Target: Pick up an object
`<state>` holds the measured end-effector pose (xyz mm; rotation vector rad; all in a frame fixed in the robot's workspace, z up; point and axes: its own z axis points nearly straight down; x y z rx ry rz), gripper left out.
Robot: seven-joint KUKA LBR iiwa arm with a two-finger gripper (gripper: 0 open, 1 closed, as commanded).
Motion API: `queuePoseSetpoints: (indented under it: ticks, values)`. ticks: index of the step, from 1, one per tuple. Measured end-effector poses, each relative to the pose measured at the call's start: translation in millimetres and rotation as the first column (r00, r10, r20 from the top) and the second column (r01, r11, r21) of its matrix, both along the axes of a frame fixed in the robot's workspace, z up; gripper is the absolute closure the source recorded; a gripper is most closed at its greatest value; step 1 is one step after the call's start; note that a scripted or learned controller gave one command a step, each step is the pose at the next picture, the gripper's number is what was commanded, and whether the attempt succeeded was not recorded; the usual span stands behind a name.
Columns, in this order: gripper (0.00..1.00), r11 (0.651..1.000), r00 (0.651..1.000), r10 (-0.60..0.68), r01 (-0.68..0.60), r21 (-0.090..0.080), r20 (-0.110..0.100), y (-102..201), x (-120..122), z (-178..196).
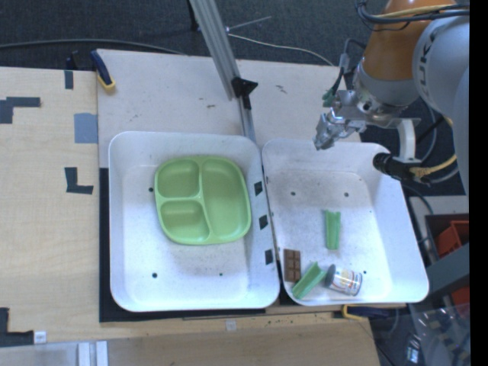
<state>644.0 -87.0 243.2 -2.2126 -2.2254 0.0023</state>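
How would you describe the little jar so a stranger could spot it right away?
Look in the right white bin, at its near edge. The small jar lies on its side there, just right of a green block. It is the one rounded, pale object with a dark cap.

Even, fairly bright overhead light, no single hard source. Both bins [122, 204] near blown-out white, rims losing detail. Soft short shadows: faint one under the green plate [203, 200], darker strip along the bins' front edge. My orange band [400, 21] shows a broad soft highlight; my gripper [328, 137] is slightly smeared, fine detail unreadable. Overall low resolution, mild softness and grain, worst in the dark top area. Small items in the right bin look mushy. Colour slightly washed.
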Motion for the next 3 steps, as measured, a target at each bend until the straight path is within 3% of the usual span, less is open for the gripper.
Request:
queuePoseSetpoints:
  ticks: [3]
  values:
    - [1.00,1.000,1.000,0.001,-0.001,0.000,-0.001,160,-54,-18]
